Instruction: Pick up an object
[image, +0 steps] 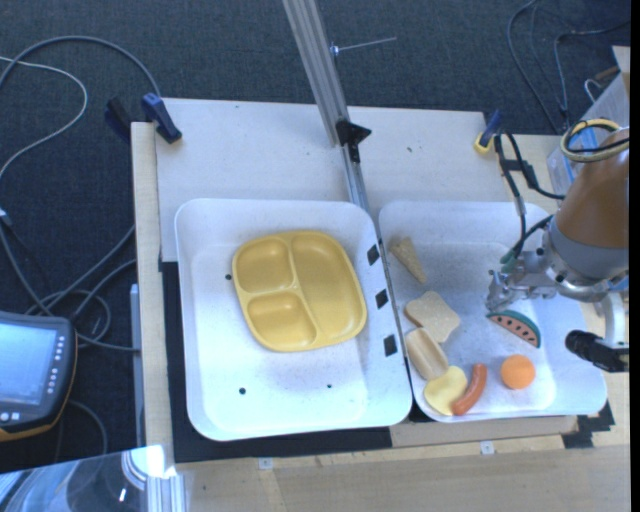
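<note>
My gripper (503, 291) hangs low over the right bin (450, 225), its tip just above the watermelon slice (515, 329), which lies on the bin floor right below and a touch toward the near rim. From this angle I cannot tell whether my jaws are spread or closed. The orange (517, 372) sits just beyond the watermelon slice, nearer the rim, the sausage (471, 389) beside it

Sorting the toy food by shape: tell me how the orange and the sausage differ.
The orange is a round orange ball; the sausage is a long, thin, reddish piece. The orange sits apart from other items; the sausage lies against the yellow piece. Both rest in the right bin, near its front edge.
</note>
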